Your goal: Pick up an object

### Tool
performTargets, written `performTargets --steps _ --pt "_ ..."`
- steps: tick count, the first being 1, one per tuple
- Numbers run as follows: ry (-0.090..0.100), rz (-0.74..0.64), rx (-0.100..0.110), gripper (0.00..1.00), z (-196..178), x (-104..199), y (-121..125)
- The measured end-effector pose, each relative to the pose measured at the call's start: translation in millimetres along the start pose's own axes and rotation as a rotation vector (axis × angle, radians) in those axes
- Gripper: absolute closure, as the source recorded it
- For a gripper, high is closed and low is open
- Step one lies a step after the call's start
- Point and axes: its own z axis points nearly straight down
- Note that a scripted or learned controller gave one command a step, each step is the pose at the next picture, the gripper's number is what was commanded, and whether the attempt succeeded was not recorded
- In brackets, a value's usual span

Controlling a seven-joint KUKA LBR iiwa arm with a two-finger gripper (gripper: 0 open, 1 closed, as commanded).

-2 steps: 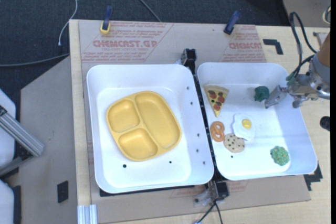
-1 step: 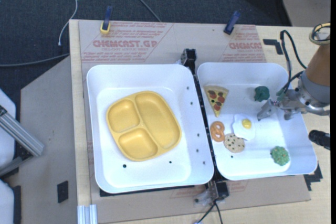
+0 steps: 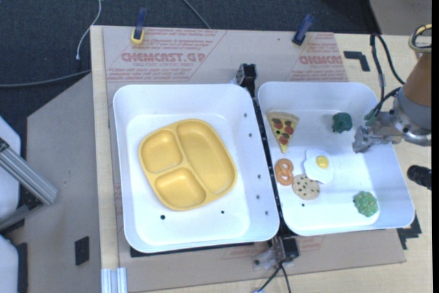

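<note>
In the right bin (image 3: 384,209) lie a pizza slice (image 3: 282,127), a dark green broccoli piece (image 3: 341,122), a fried egg (image 3: 319,165), a pretzel (image 3: 284,171), a cookie (image 3: 306,187) and a light green broccoli floret (image 3: 365,203). My gripper (image 3: 364,141) hangs over the bin's right side, just right of and below the dark broccoli and right of the egg. I see nothing between its fingers. The left bin (image 3: 137,216) holds a yellow divided plate (image 3: 187,163).
Two blue clamps (image 3: 140,27) (image 3: 302,29) hold the cardboard base at the back. A black clip (image 3: 247,73) sits between the bins at the rear. Cables run over the dark floor behind the bench.
</note>
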Motion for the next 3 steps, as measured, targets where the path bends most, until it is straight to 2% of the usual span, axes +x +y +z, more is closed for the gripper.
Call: performTargets --steps 1,2,3 --pt "-0.002 0.000 -0.001 1.00 -54 7 -5" --pt "-0.002 0.000 -0.002 1.00 -69 7 -4" --pt "0.002 -0.005 0.004 1.00 -65 69 -4"
